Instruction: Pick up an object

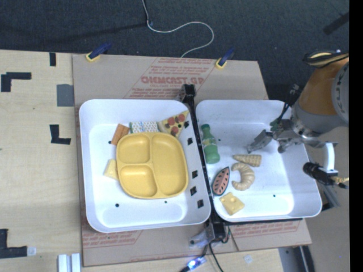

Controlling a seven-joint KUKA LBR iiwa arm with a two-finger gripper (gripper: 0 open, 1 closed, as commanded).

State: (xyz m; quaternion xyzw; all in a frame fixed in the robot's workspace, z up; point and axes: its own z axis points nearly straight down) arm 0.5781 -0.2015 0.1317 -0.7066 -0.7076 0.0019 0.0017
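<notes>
In the right bin [283,203] lie a green bottle [209,145], a croissant [244,177], a ridged tan pastry [248,160], a watermelon slice [221,179] and a cheese wedge [232,203]. My gripper [270,141] reaches in from the right at the bin's right middle, its fingers spread, one finger [258,141] pointing left just above and right of the tan pastry. Nothing sits between the fingers. The left bin [93,152] holds a yellow divided plate [152,164].
Around the plate lie a pizza slice [175,123], an orange piece [119,133], a patterned flat item [144,127] and a yellow wedge [110,169]. A black divider [196,152] runs between the bins. The arm's orange band [320,89] hangs over the right bin's edge.
</notes>
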